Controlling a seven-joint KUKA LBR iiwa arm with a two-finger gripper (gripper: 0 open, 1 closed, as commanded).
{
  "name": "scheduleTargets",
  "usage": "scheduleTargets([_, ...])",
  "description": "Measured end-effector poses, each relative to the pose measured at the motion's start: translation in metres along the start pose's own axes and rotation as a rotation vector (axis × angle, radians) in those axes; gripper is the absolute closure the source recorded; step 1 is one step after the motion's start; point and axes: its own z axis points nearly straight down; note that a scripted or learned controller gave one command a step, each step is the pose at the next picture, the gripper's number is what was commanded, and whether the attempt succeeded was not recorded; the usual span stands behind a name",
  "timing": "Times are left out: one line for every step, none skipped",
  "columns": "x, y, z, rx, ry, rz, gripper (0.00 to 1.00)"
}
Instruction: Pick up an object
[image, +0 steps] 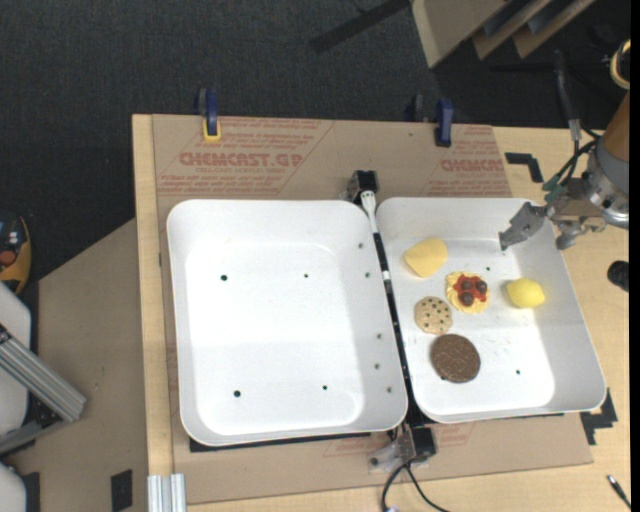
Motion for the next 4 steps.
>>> scheduleTargets([0.060, -0.018, 0.143, 0.003, 0.003, -0.003, 0.00])
scheduleTargets([0.056, -0.015, 0.125, -0.007, -0.003, 0.001, 1.00])
scheduleTargets([0.126, 0.023, -0.104, -0.022, 0.000, -0.008, 1.00])
scheduleTargets([0.179, 0.007, -0.068, 0.005, 0.002, -0.005, 1.00])
